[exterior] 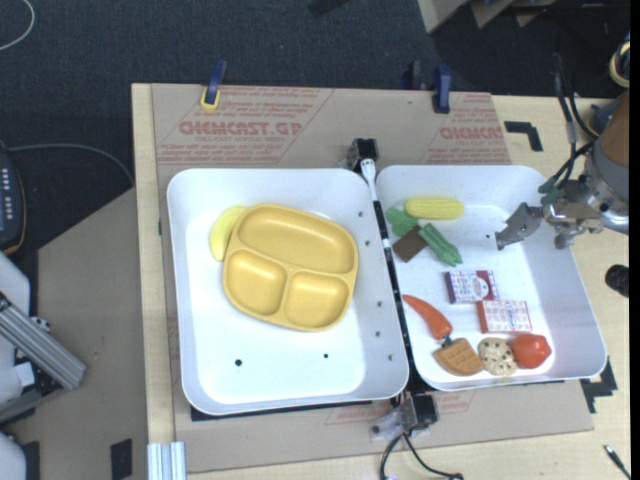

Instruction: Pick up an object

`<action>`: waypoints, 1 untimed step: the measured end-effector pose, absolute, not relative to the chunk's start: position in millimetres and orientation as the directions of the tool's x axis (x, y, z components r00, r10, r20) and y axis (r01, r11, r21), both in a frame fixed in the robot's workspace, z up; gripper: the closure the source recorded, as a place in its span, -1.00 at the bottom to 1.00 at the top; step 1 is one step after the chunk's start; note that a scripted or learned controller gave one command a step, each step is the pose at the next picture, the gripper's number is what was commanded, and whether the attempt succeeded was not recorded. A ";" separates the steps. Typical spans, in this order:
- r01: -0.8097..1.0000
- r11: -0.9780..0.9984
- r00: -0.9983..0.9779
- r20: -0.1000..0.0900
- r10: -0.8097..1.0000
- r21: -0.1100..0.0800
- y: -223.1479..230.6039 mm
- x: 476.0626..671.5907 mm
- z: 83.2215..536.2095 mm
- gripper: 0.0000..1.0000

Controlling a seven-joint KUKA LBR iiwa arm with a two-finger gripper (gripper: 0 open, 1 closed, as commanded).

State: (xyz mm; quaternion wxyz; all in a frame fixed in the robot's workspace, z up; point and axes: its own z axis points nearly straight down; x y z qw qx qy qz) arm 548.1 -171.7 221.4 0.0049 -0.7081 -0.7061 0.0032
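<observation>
The right bin (pixel 560 268) holds several toy foods. A yellow corn cob (pixel 435 207) lies at its back, with a green vegetable (pixel 436 241) and a brown piece (pixel 408 248) just in front of it. Two red-and-white packets (pixel 470 286) (pixel 504 315) lie mid-bin. A red chili (pixel 428 315), a toast slice (pixel 458 356), a cookie (pixel 494 355) and a red tomato (pixel 531 349) line the front. My gripper (pixel 517 228) hangs over the bin's back right, right of the corn, with nothing seen in it.
The left bin (pixel 200 298) carries a yellow divided plate (pixel 290 266) with a yellow piece (pixel 222 230) tucked under its left rim. Blue clamps (pixel 441 88) hold the board at the back. Cables run near the bench's front edge (pixel 400 438).
</observation>
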 end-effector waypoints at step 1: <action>1.000 0.000 0.000 0.000 1.000 0.001 -171.5 550.8 227.6 -1.00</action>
